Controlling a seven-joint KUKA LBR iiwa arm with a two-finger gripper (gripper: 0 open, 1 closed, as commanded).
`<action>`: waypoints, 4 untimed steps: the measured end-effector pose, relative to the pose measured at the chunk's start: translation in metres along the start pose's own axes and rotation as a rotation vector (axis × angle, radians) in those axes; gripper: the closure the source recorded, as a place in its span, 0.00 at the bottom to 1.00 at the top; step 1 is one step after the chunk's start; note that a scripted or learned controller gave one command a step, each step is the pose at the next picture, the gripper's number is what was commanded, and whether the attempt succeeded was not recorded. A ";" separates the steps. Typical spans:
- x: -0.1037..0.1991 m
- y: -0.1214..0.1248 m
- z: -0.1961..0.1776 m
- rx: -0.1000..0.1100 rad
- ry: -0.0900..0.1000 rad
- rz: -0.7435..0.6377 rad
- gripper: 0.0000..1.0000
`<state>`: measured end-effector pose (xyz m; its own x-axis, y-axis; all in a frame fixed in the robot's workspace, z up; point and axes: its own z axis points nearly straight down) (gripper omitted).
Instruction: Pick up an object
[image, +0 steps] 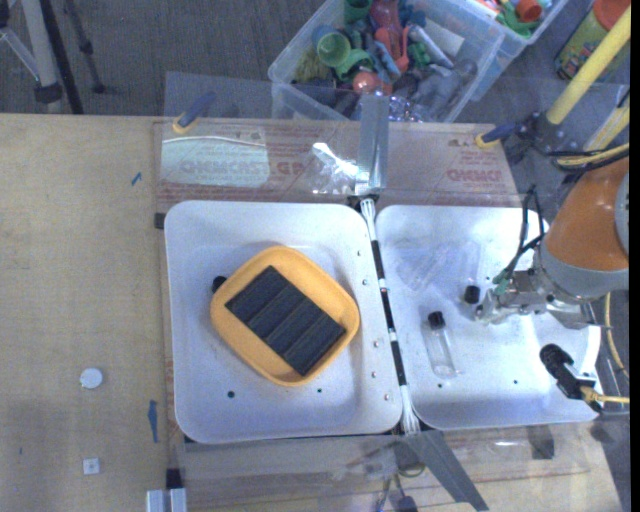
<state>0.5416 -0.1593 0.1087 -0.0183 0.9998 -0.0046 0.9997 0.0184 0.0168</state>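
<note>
- Left bin, frame centre-left: a yellow tray with dark slats lies tilted in its middle, white floor open all round it.
- Right bin: a clear vial with a black cap lies near the left wall, apart from the rim.
- Arm enters at the right edge; the jaws sit low over the right bin's middle, just right of the vial.
- Whether the jaws are parted, I cannot tell; nothing is seen between them.
- Tabletop lies bare at frame left.
</note>
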 end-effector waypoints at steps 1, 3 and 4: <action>0.000 0.000 0.000 0.000 0.000 0.000 0.00; -0.022 0.026 0.022 0.012 0.005 -0.070 0.00; -0.023 0.028 0.011 0.007 0.003 -0.070 1.00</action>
<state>0.5699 -0.1817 0.0988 -0.0883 0.9961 -0.0027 0.9960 0.0883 0.0099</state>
